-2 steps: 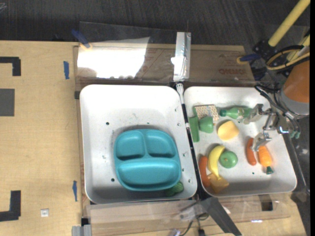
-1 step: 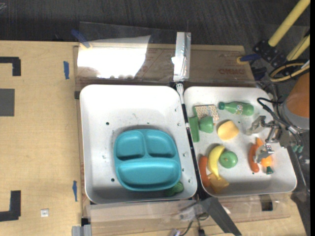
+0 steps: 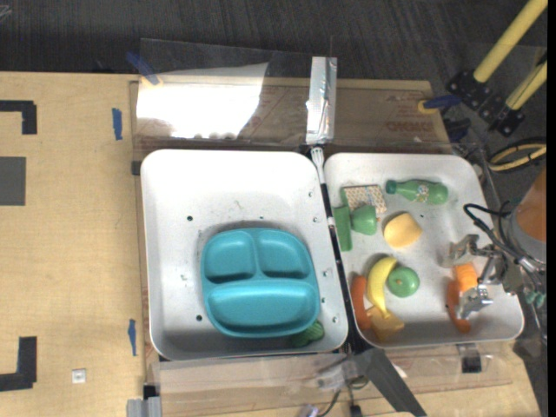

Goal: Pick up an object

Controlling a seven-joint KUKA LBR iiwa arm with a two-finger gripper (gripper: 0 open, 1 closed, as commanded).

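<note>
Camera view: tool [image 3: 476, 278] low in right bin [image 3: 434, 165], near its right wall; grip state cannot be told. Orange carrot [image 3: 461, 292] lies right at tool, long axis running near-to-far; banana [image 3: 380, 283] further left.

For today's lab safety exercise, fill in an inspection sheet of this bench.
Surface: two white bins, left bin, right bin.
Job's things: green bottle, yellow lemon, banana, green apple, orange piece.
Clutter: teal divided tray in left bin.
Grippers: pincer low at right bin's right side, by the orange piece.
Cables: black cable by the arm.
Surroundings: yellow poles, blue tape marks.
</note>
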